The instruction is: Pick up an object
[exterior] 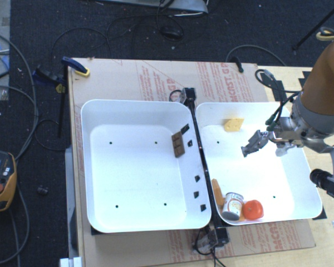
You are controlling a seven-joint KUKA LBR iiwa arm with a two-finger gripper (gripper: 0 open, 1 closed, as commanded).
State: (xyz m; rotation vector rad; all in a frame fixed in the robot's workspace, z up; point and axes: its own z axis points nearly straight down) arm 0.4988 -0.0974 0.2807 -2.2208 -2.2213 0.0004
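Observation:
My gripper (pixel 254 144) hangs over the middle of the right bin (pixel 300 166), pointing left, on the grey arm that reaches in from the right. Nothing shows in its grasp. A yellow wedge (pixel 233 125) lies just up and left of it near the bin's back wall. Along the bin's front left corner lie an orange carrot (pixel 216 190), a small tin can (pixel 232 204) on its side and a red tomato (pixel 253 209). A brown chocolate bar (pixel 178 143) leans against the right wall of the left bin (pixel 100 149).
The black divider (pixel 199 160) runs between the two bins. A yellow-handled clamp (pixel 76 66) sits at the cardboard bench's back left corner. Cables trail on the dark floor behind, and a cable loops near the arm at the back right.

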